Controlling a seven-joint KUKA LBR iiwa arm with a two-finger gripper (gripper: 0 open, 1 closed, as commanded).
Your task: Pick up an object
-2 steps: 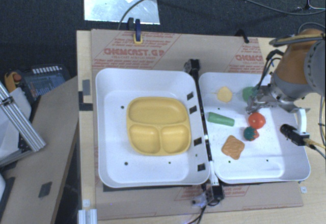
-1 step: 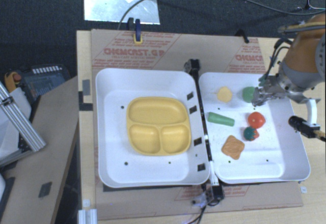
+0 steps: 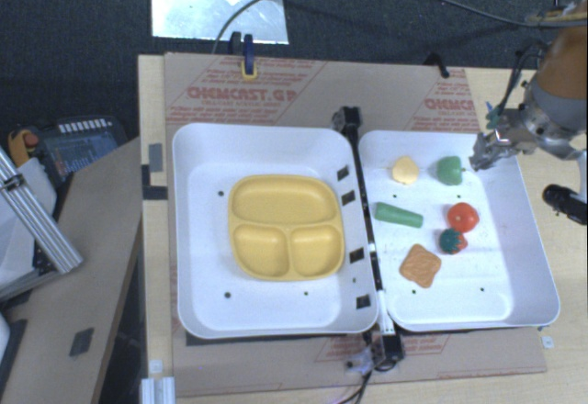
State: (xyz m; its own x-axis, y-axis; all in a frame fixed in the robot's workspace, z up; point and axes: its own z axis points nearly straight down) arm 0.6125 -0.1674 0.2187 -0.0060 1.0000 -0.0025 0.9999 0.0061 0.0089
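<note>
Hovering at the right bin's [image 3: 537,297] far right corner, my gripper [image 3: 484,157] sat beside the green piece [image 3: 449,170]; its grip state I couldn't tell. Descending there risked striking the bin wall or nudging the piece away.

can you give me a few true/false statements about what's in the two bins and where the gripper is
1. The yellow tray lies in the left bin. True.
2. The gripper hangs over the left bin. False: it is at the right bin's far edge, near the green pepper.
3. The tomato sits in the tray. False: it lies on the right bin's floor, and the tray's compartments hold nothing.
4. The green stick lies left of the tomato. True.
5. The cracker is the item nearest the gripper. False: it lies toward the near side, far from the gripper.
</note>
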